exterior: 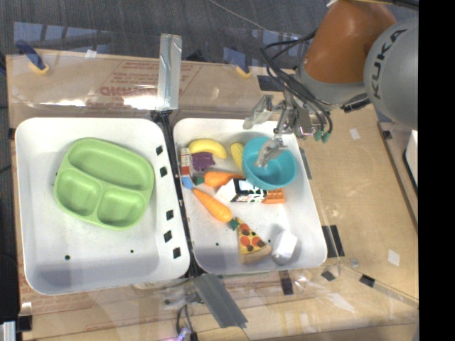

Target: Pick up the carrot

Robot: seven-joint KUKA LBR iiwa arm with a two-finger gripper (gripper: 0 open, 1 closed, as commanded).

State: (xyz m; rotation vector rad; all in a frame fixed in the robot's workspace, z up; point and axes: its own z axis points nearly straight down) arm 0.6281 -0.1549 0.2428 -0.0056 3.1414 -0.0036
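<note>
We see two shallow white bins with rounded corners side by side on a table (370,212) of pale, plywood-like board, with clear plastic sheeting taped along the far edge. The left bin (35,247) holds a light green plate (104,183), smooth and glossy, moulded into three compartments.

The right bin (313,219) is crowded with small toy-like things. The carrot (212,204) lies near the bin's middle, a smooth orange cone set on a slant, its green tip pointing toward the pizza slice (250,240), a flat wedge with a tan crust and red dots. Beyond it we find a second, stubbier orange vegetable (219,179), a purple bumpy cluster that looks like grapes (202,160), and a curved yellow banana (207,148). A round turquoise bowl (269,163) sits toward the far right, with a small printed box (249,191) at its near edge, and a white rounded block (284,246) rests near the front corner.

The hand (269,155) hangs over the bowl, its slim metal fingers reaching down inside the rim, well apart from the carrot. We cannot tell how wide it stands. Cables loop around the grey wrist below the orange band.
</note>
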